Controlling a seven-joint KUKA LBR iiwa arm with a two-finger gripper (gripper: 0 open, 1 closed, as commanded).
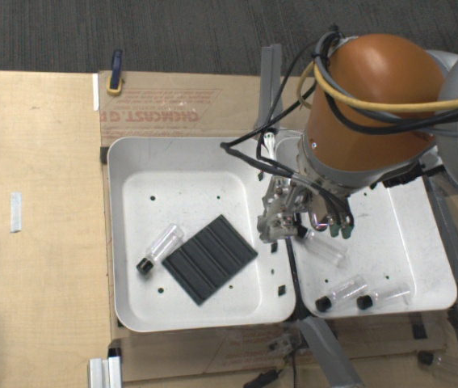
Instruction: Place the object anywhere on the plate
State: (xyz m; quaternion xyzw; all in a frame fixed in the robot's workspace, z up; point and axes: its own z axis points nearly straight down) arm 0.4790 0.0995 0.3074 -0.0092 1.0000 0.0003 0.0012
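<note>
While hanging over the seam between the two bins, looked like the gripper (293, 217) was parked just past the left edge of the right bin (422, 241). Couldn't honestly tell how the claw stood, too much cable and metal clutter there. Nothing visibly pinched in it anyway.

Left bin (132, 168): had a dark ribbed plate (211, 259) lying flat and turned diagonally, around 5 o'clock from the bin's middle. Right beside it at 9 o'clock, a clear tube with a black cap (157, 249), touching or nearly touching the plate's edge, not on top of it.

Right bin: held two more clear capped tubes (356, 293) down at 6 o'clock near the front wall, lying side by side, plus another clear tube (325, 247) just below the gripper at about 5 o'clock from it.
</note>
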